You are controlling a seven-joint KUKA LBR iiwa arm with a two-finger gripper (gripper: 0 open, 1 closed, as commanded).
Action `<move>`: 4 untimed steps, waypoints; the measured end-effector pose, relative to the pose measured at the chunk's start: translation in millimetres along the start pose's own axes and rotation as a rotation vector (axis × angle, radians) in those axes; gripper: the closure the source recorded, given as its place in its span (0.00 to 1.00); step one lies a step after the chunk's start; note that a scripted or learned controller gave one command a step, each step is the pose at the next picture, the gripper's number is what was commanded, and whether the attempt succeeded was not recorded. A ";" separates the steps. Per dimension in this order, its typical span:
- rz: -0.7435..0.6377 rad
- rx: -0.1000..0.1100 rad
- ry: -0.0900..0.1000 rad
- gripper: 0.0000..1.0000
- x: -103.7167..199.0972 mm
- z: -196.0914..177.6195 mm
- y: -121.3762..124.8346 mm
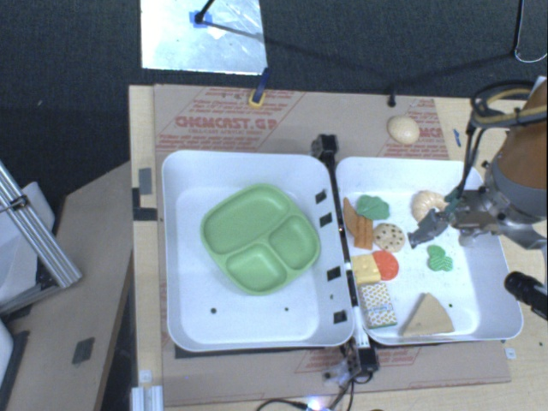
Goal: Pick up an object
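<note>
My gripper [445, 236] hangs over the right bin [492, 311], its fingers spread open with nothing between them. One dark finger [423, 231] points left toward a speckled cookie [388, 236]. A small green piece [439, 259] lies just below the gripper and a tan bread roll [426, 202] just above it. Further left are a green leaf [372, 205], orange strips [355, 223], a yellow block [366, 269], a red slice [389, 266] and a patterned cracker [378, 305]. A tan wedge [426, 317] sits at the front.
The left bin [184, 315] bears a green divided plate [259, 238]. A black divider [338, 229] runs between the bins. A pale egg-shaped item [403, 129] rests on the cardboard behind the right bin. The arm [518, 178] reaches in from the right.
</note>
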State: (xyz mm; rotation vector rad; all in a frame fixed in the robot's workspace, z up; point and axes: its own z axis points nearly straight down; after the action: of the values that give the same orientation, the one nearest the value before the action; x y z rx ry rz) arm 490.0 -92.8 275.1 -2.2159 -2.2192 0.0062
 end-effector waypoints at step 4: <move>0.001 -0.004 0.000 0.00 -16.8 140.5 16.8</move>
State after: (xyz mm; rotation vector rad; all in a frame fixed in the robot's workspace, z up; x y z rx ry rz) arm 505.9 -109.3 134.4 -2.2189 -2.2203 0.0019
